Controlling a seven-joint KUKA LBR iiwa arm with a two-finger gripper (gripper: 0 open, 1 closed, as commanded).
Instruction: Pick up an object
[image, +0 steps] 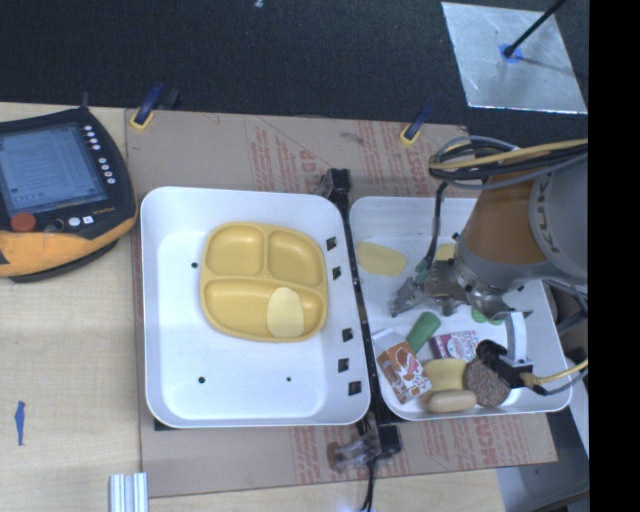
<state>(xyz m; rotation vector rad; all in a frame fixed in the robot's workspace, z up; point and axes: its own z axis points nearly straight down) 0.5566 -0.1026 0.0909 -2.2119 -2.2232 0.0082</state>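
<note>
Looking down from the fixed camera: reaching in from the right over the right bin (372, 375), wrist low, gripper (412, 296) hanging just above the bin floor, beside the pale yellow slice (381, 259) and just above the green piece (423, 327). Jaws spread apart, gripping nothing. Crowding the near corner: snack packet (404, 368), red-and-white wrapper (455, 346), tan block (447, 374), bread roll (450, 401), brown patty (487, 383). Resting in the left bin (170, 390): yellow divided plate (266, 279) carrying a pale oval piece (285, 312). Probably best lining up over the green piece, straddling its narrow width, descending straight, closing before lifting, keeping clear of the bin wall.
</note>
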